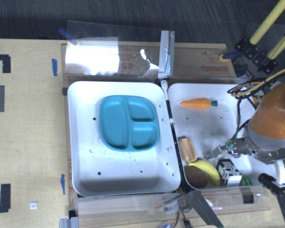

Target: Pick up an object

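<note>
The right bin (204,127) holds an orange carrot (196,104) lying across its far side. At its near left edge lie a tan slab-shaped piece (187,148), a yellow rounded fruit (207,168) and a dark brown round item (195,176), all bunched together. My gripper (226,167) hangs low in the near right part of this bin, just right of the yellow fruit. A small green item (247,180) lies right beside it. Nothing can be made out in the gripper's grasp.
The left bin (85,99) carries a blue divided plate (128,122) in its middle. A clear plastic wall (165,56) stands behind the bins. The arm's orange band (275,118) and cables (249,87) overhang the right bin's right side.
</note>
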Controlling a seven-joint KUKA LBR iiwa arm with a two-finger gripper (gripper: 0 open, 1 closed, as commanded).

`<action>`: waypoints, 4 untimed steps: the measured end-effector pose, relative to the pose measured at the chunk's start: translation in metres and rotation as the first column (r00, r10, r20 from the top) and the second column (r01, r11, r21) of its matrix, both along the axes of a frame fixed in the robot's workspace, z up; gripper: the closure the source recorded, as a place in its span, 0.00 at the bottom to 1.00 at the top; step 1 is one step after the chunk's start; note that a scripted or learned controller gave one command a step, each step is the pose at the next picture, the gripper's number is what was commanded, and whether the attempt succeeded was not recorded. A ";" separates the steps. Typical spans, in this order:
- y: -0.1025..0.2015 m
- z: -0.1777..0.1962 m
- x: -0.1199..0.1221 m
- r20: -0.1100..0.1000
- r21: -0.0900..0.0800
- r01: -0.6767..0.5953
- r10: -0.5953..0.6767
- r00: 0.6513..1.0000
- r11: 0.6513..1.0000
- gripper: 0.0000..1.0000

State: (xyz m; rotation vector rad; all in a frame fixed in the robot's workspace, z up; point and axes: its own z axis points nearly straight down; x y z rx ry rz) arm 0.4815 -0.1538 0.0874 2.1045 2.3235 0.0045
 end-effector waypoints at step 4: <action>0.050 -0.003 0.181 -0.024 -0.006 0.172 -0.172 0.985 0.985 0.00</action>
